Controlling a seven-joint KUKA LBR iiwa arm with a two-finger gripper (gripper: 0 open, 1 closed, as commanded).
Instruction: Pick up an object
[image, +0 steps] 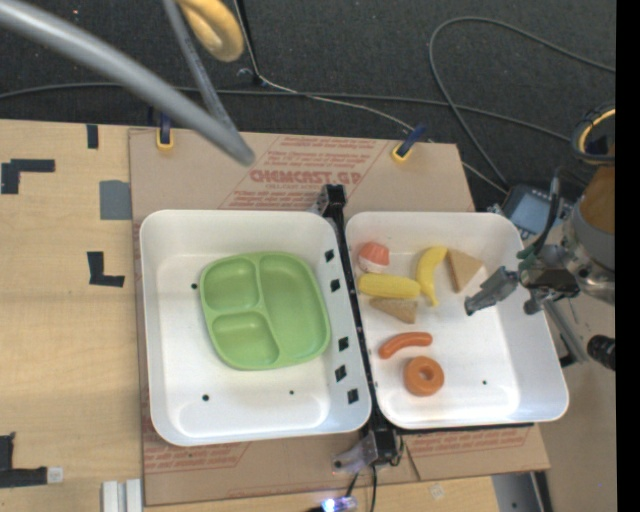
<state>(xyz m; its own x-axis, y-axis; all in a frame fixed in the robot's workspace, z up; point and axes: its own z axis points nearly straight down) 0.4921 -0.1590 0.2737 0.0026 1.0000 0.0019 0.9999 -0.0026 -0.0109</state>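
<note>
The right bin (540, 395) holds toy food: a yellow banana (432, 272), a tan wedge (464, 270), a yellow block (388, 287) lying over a brown slice (399, 311), a red and white piece (373, 254), a red sausage (405, 344) and an orange ring (424, 376). My gripper (505, 301) hangs over that bin's right side, just right of the tan wedge. Its fingers (489, 294) stand open with nothing between them.
A green divided plate (265, 308) lies in the left bin (160, 300). A black divider (345, 310) separates the two bins. Cables run over the dark floor behind the bench, and a grey bar crosses the upper left.
</note>
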